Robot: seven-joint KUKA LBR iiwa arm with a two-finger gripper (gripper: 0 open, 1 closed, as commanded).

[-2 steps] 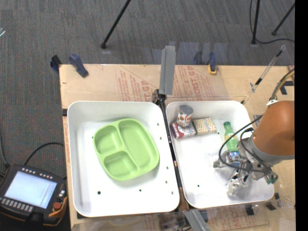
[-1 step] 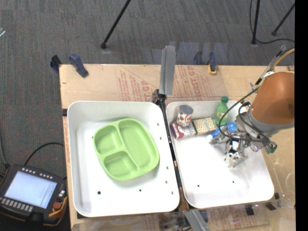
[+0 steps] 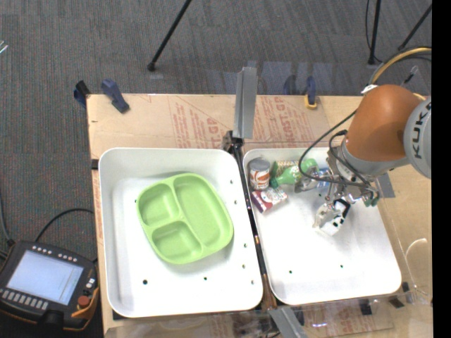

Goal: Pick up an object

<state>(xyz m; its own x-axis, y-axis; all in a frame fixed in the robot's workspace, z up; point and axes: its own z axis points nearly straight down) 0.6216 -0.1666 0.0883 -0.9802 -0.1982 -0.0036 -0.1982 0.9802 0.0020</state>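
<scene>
My gripper [image 3: 330, 218] hangs over the middle right of the right bin [image 3: 331, 273], pointing down, below the orange band of the arm. Its fingertips are small and blurred in the camera view. Nothing shows between them. To the left of the gripper, at the bin's far left corner, lie a small can [image 3: 259, 174] with a red and white label, a green bottle [image 3: 290, 175] on its side, and a flat dark red packet [image 3: 270, 198]. A clear, bluish item [image 3: 320, 178] lies partly under the wrist.
The left bin [image 3: 113, 259] holds a light green divided plate [image 3: 184, 217]. A grey metal post [image 3: 244, 108] stands behind the gap between the bins. A teach pendant [image 3: 46, 282] rests at the lower left, off the bench.
</scene>
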